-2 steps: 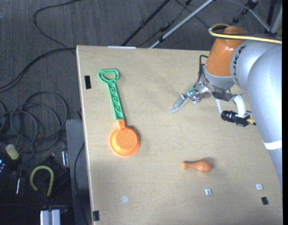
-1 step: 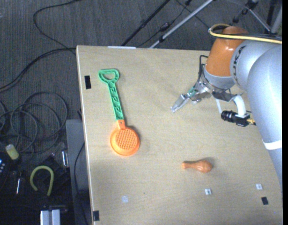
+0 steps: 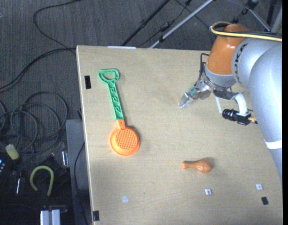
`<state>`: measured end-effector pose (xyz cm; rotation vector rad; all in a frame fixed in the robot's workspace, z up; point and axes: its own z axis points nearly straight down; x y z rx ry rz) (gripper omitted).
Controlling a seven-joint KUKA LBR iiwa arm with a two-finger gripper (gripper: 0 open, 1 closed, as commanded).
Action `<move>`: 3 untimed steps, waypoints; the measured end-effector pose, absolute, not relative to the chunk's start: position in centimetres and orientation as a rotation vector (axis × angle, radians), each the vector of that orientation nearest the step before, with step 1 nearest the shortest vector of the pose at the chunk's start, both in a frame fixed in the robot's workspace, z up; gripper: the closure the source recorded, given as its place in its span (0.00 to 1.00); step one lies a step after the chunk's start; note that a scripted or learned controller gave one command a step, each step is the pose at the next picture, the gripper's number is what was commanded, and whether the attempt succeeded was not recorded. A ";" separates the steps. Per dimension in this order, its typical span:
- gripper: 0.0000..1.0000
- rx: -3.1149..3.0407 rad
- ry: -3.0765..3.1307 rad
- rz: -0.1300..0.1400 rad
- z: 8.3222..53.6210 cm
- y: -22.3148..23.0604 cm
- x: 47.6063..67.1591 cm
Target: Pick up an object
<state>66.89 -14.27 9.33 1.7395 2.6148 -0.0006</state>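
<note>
A toy sieve with an orange mesh head (image 3: 125,141) and a green handle (image 3: 114,95) lies flat on the left part of the tan surface (image 3: 158,172), handle pointing away. A small orange drumstick-shaped piece (image 3: 198,165) lies toward the front right. My gripper (image 3: 188,99) hangs over the right middle of the surface, pointing left. It is well to the right of the sieve and above the drumstick piece in the view, and nothing shows in its grasp.
The grey arm with its orange band (image 3: 228,50) fills the right side. Cables (image 3: 31,116) and a tripod's legs (image 3: 190,13) lie on the dark floor beyond the left and far edges. Small markers (image 3: 208,191) dot the front of the surface.
</note>
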 end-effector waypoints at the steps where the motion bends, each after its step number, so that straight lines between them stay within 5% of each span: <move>1: 0.00 1.740 2.615 -0.001 9.3 -14.3 66.9; 2: 0.00 2.214 2.232 -0.003 8.3 -10.2 66.8; 3: 0.00 2.238 2.204 -0.004 8.3 -16.0 66.8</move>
